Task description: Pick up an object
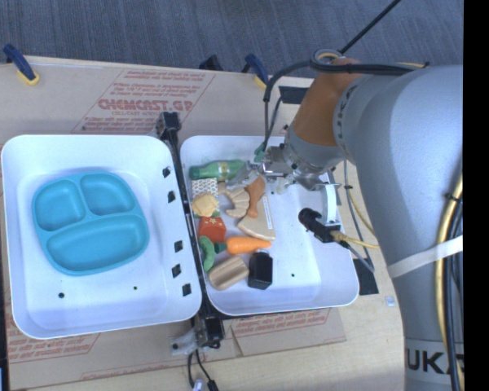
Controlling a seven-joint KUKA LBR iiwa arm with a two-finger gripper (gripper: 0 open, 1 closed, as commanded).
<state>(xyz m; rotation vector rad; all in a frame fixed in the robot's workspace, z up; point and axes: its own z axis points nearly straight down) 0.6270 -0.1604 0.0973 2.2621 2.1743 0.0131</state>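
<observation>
Two white bins (33, 300) sit side by side on the desk (81, 96), and one blue divided plate (90, 221) lies in the left one. The right bin holds one green bottle (214, 170), one carrot (248, 245), one tomato (213, 229) and one black block (260, 270), among other small food pieces too jumbled to count.

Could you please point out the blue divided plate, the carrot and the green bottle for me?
blue divided plate (90, 243): camera view, floor of its large compartment.
carrot (246, 245): camera view, middle of its orange body.
green bottle (218, 170): camera view, middle of its side.
</observation>
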